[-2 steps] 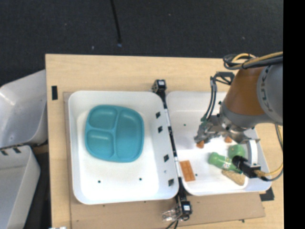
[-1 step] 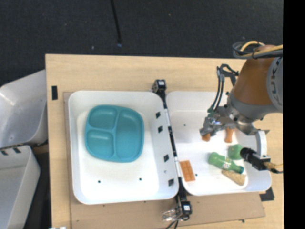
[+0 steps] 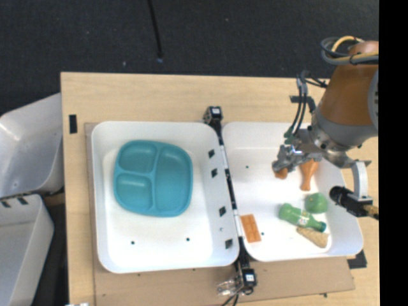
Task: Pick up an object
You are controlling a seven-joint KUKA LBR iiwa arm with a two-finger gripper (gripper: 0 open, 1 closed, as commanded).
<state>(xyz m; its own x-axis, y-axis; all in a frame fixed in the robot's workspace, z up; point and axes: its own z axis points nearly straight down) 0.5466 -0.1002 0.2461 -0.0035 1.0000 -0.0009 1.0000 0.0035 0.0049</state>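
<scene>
jaws (image 3: 288, 161): state cannot tell, blurred | orange object (image 3: 308, 174): partly hidden beneath arm | right bin (image 3: 255, 139)

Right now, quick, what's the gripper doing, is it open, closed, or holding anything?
Gripper: low over the right bin, beside an orange object; whether it is open, closed or holding anything cannot be told.

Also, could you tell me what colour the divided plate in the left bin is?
The divided plate is teal blue, seen clearly in the camera view.
</scene>
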